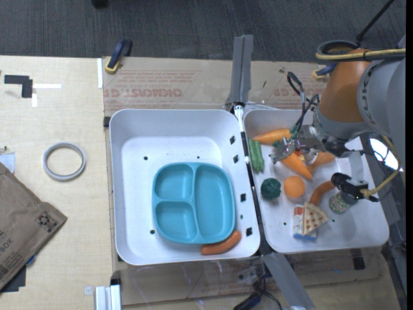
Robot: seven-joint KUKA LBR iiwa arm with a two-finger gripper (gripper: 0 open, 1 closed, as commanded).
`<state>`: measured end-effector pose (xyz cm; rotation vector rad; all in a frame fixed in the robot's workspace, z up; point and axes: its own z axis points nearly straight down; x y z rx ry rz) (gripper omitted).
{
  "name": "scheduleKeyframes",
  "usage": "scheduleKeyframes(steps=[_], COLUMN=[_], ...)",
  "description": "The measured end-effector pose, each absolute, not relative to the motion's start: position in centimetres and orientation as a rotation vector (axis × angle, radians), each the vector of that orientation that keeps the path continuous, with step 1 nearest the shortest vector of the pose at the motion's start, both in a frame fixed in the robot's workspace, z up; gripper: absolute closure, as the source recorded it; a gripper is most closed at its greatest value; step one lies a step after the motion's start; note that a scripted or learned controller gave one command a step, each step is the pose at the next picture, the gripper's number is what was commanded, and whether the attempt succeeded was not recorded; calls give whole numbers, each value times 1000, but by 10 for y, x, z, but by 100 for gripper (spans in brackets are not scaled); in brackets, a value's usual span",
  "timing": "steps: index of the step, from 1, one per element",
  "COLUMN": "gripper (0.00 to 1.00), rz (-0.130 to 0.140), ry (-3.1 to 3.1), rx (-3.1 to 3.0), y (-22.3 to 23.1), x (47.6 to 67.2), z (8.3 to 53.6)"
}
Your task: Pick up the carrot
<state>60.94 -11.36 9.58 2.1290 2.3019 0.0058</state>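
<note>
1. The gripper (288, 152) hangs low in the right bin (374, 232), right over the carrot (298, 165), which lies near that bin's top; I'd call this the grasp attempt.
2. From here I cannot tell how the jaws stand, nor whether the carrot is caught.
3. Next, I'd judge, comes a firm close and a straight lift.
4. The right bin also holds a green pepper (257, 155), an orange ball (294, 187), and a sandwich wedge (312, 219).
5. The left bin (129, 192) holds a blue divided tray (193, 202) and a sausage (221, 244).
</note>
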Motion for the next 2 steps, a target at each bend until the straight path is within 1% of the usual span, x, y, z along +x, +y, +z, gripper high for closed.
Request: scheduleKeyframes(steps=[1,2], gripper=[100,100], rz=[3,-5], ry=[2296,2109], rx=[2130,2328], y=[-116,-96], x=[610,659], z=[105,150])
